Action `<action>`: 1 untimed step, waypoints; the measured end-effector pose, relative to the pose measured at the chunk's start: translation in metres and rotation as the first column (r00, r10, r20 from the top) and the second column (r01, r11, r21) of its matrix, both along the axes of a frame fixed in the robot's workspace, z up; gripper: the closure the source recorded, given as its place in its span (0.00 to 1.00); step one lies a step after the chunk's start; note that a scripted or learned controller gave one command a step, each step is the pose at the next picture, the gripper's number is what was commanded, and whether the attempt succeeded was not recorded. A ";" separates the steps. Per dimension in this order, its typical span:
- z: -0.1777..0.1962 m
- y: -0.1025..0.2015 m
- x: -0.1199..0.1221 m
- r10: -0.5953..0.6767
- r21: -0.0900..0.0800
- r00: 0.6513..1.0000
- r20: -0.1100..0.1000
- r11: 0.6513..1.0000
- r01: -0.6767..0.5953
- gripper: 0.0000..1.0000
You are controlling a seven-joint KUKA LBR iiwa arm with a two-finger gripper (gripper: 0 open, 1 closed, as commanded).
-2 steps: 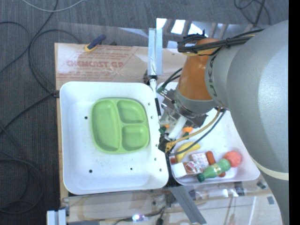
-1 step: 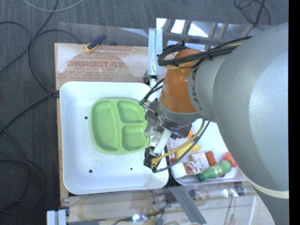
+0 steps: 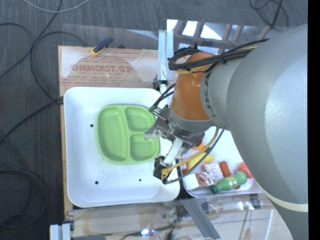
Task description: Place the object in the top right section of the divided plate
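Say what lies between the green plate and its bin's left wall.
Between plate and wall, the camera view shows bare floor with one small dark spot.

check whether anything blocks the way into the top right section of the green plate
Nothing visible does. The top right section of the green plate looks bare, and the pincer hangs at the plate's right rim, just beside it. Whether the pincer carries anything cannot be told.
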State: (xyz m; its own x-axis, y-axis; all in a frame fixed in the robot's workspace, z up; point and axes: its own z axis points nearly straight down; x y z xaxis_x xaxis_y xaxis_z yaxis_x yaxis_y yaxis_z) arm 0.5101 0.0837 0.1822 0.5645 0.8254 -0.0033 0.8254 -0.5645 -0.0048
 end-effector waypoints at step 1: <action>0.008 0.000 0.000 0.000 0.000 1.000 -0.005 1.000 0.000 1.00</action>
